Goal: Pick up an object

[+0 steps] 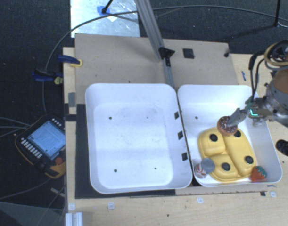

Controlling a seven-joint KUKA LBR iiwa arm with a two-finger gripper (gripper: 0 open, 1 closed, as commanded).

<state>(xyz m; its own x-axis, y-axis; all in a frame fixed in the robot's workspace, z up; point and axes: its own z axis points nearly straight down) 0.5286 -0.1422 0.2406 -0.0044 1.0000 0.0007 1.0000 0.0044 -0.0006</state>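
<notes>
Reaching into the right bin (264,131), the gripper (227,124) hovered at a brown ring (226,125) atop the yellow toy (227,155); I couldn't tell its state, and closing and lifting seemingly came next.

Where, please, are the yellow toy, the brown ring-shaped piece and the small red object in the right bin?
yellow toy (233,157): camera view, its top face.
brown ring-shaped piece (225,125): camera view, its rim.
small red object (258,173): camera view, its middle.
</notes>
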